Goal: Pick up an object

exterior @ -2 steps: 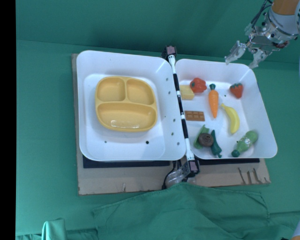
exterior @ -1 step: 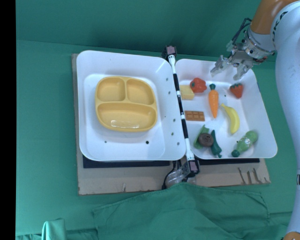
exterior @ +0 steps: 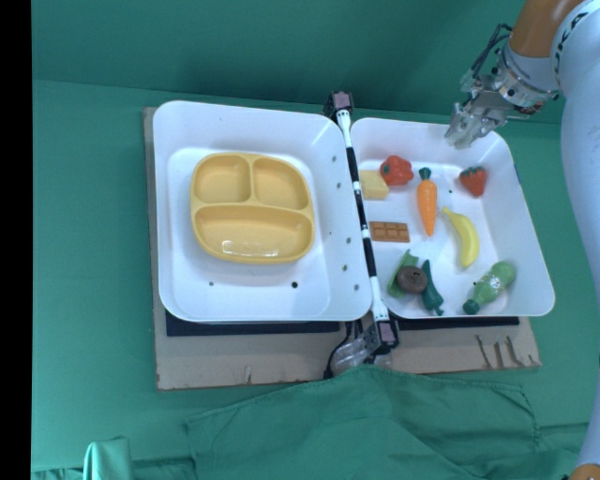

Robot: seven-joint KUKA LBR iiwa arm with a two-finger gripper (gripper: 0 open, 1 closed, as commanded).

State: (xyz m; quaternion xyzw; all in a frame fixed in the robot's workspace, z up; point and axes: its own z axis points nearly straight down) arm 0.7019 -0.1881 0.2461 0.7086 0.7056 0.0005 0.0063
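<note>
Jaws: the two-finger gripper (exterior: 466, 134) hangs over the far rim of the right shallow white bin (exterior: 531, 246), with nothing between its tips; whether they are parted or closed I cannot tell at this size.
Arm: the grey wrist with its orange band (exterior: 542, 26) reaches in from the upper right.
Nearest candidates: the small red plastic strawberry (exterior: 473, 180) lies just below the gripper, the orange toy carrot (exterior: 427, 201) beside it, the red toy pepper (exterior: 397, 170) further left.
Further out: the yellow toy banana (exterior: 463, 237), the brown waffle-like slab (exterior: 388, 231), the pale yellow block (exterior: 374, 185), the green toy bottle (exterior: 489, 287) and a brown and green cluster (exterior: 414, 279) near the front.
Other bin: the left white bin (exterior: 178, 187) holds a yellow divided plate (exterior: 251, 207).
Step in hand: likely choosing and approaching a target; nothing is lifted yet.
Doing it well: pick an isolated piece such as the strawberry, centre above it, align across its narrow width, descend straight, and keep off the bin wall.
</note>
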